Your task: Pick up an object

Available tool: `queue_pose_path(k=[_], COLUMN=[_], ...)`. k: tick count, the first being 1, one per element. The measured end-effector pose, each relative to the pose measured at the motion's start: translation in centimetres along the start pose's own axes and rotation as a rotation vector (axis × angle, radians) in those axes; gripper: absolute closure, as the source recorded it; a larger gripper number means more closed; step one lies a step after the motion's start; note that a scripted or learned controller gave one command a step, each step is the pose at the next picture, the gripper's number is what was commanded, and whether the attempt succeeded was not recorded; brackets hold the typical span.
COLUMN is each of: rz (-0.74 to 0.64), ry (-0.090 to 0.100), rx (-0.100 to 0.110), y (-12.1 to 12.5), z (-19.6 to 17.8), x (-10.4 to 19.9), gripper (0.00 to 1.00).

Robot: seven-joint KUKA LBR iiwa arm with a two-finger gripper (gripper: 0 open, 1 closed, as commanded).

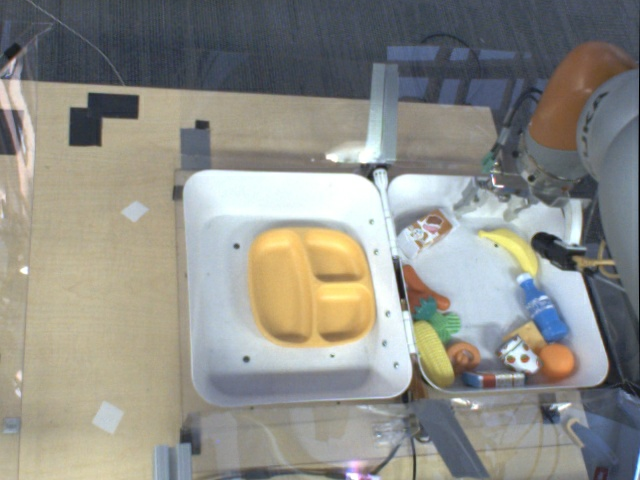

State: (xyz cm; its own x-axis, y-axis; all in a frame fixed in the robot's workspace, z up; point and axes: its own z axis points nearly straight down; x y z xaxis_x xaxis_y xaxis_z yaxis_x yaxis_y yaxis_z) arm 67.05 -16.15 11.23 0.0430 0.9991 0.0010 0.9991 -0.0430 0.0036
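My gripper (495,204) hangs over the far end of the right bin (596,320), open, with nothing between its fingers. Below it in that bin lie a red-and-white snack packet (427,232), a yellow banana (512,249), a blue bottle (541,310), an orange (557,361), an orange carrot (424,290), a yellow corn cob (433,347) and a green toy (444,321). The banana is the nearest object, just in front and to the right of the fingers.
The left bin (215,268) holds a yellow divided plate (309,284). A metal post (383,113) stands behind the wall between the bins. Small items crowd the right bin's near edge, among them a tomato-like ball (464,356) and a small carton (517,352).
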Motion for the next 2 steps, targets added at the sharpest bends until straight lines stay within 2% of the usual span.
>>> queue_pose_path(k=[1, 2], rz=[-0.331, -0.335], ry=[-0.006, -0.006], rx=[0.0, -0.012], y=[-0.4, 0.0], z=[2.3, 0.9], x=[6.4, 6.6], gripper=[0.0, 1.0])
